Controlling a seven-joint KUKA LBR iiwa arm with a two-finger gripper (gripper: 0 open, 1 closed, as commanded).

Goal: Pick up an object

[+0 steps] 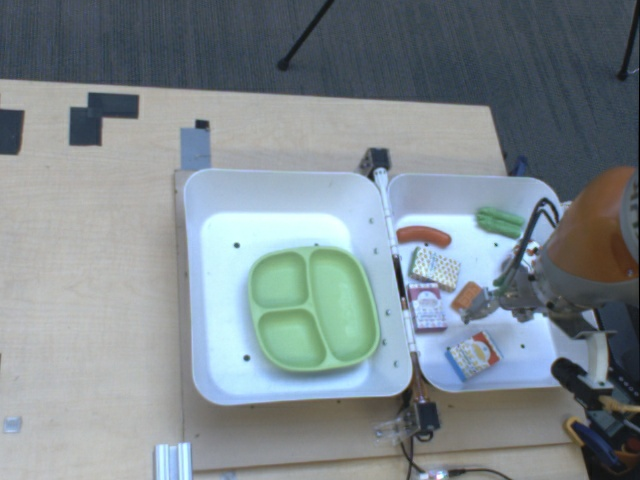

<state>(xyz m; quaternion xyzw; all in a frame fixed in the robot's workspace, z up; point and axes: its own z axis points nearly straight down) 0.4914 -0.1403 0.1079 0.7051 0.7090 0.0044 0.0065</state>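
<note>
A small orange piece (467, 295) is seen in the right bin (535, 190), just beside the gripper (487, 303); it is judged light and rigid, best pinched across its width. The gripper's state cannot be told.

pale green plate (314, 309), white bins (215, 298), red sausage (423, 235)

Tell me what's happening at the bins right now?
The arm reaches in over the right bin, with its gripper low beside a small orange piece. Whether it has hold of anything is not clear. Around it lie a sausage, a green item, a patterned packet, a red-and-white box and a blue-edged packet. The left bin holds a green divided plate.
</note>
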